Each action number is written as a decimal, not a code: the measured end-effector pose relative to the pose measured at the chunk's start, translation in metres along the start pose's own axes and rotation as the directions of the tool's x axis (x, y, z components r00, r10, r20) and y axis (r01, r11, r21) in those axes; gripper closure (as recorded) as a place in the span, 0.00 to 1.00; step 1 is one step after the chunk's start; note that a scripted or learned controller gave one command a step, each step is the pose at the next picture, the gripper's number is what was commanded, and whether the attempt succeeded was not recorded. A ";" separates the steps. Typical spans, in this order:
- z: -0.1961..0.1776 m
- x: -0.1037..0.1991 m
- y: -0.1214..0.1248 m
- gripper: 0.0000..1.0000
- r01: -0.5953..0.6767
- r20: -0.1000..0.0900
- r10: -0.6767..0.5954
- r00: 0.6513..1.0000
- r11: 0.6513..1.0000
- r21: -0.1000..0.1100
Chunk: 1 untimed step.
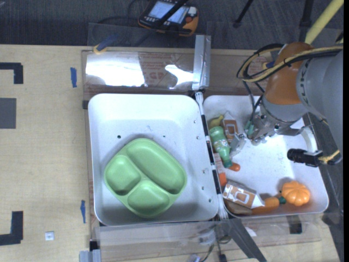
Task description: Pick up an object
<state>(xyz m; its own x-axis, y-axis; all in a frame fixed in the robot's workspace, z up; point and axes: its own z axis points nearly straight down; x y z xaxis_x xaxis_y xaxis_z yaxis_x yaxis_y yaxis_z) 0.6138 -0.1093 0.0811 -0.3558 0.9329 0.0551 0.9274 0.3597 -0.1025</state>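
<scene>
Meanwhile, the fingers [255,134] hung over the right bin [313,203] near a green bottle [220,138]; whether they stood apart or together, I could not tell.

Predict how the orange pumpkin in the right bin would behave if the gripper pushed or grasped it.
The pumpkin looks rounded and smooth, so it would probably roll or slip from two fingers. It sits near the bin's wall, which may block a clean grasp.
</scene>
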 end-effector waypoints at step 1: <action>0.000 0.004 -0.006 0.00 -0.097 0.005 0.097 0.995 0.995 -0.015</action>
<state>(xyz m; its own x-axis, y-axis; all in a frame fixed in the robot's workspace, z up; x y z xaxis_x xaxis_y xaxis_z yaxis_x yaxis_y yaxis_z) 0.6063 -0.1076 0.0816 -0.2648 0.9635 0.0403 0.9591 0.2675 -0.0925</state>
